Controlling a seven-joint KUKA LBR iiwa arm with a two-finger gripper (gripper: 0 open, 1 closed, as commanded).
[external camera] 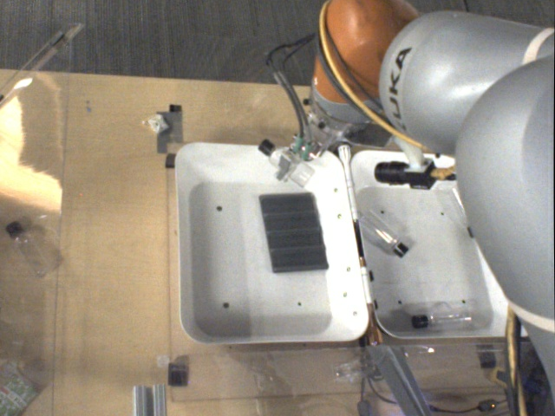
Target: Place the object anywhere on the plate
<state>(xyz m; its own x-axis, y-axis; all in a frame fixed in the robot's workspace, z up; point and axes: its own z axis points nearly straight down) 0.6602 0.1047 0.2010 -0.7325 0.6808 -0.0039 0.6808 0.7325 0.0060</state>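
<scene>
A dark ribbed rectangular plate [295, 232] lies flat in the left bin [199, 258], right of its middle. My gripper [295, 165] hangs over the bin's far right corner, just beyond the plate's far edge, with a pale clear bit at its tip that I cannot identify. In the right bin [451, 258], a clear tube with a black cap [387, 236] lies near the left wall. A second clear tube with a black end [442, 321] lies along the front wall. The arm's grey body and orange band cover the right bin's far and right side.
The two bins meet at a shared rim [357, 241] between plate and tubes. A small black bracket [172, 128] stands on the bench beyond the left bin's far left corner. Another small block [178, 373] sits at its near left corner.
</scene>
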